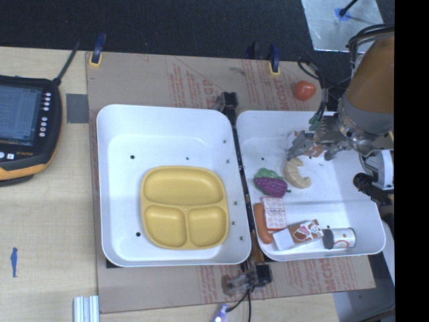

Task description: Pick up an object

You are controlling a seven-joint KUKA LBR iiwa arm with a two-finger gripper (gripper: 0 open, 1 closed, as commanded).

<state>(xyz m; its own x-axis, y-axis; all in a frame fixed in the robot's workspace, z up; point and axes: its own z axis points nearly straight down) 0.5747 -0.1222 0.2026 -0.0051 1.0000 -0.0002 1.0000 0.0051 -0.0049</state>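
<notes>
Camera view: we look down on the desk with two white bins side by side.
Gripper: we see the gripper low over the far part of the right bin, just above the pale croissant-shaped toy; whether it is open or closed we cannot tell, and we see nothing held in it.
Right bin: the croissant toy lies near the middle, purple grapes just beside it toward the left wall; along the near edge lie an orange carrot-like piece, a small carton and a can on its side.
Left bin: the left bin carries a yellow divided plate.
Desk: a red tomato-like toy sits beyond the right bin; a control pendant rests at the left edge.
</notes>
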